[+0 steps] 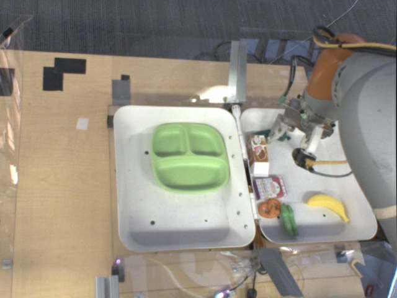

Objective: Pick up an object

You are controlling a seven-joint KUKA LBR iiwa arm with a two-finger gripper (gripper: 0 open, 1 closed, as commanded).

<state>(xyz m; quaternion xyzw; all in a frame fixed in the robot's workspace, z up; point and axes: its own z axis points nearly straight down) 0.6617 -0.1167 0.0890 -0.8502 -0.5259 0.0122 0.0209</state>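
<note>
– Wooden counter (62, 216) with two white bins side by side, is that right?
– Yes. The left bin (127, 228) has a green divided plate (189, 157) lying flat near its middle.
– And the things to pick from?
– All in the right bin (310, 230). A brown packet (258, 146) lies along its left wall, with a small white block (260, 168) just below it and a purple packet (270, 186) below that. Nearer the front edge are an orange ring (268, 208), shaped like a pretzel, and a green vegetable (288, 221) just beside it. A banana (329, 207) lies apart from them, toward the bin's right side.
– Where is the arm?
– The grey arm (366, 117) comes in from the right. Its pincer (279, 131) hangs over the back part of the right bin, just right of the brown packet.
– Is it holding anything?
– Hard to say. The pincer is small and partly hidden under the wrist, so I cannot tell whether it is wide, narrow or gripping something
</note>
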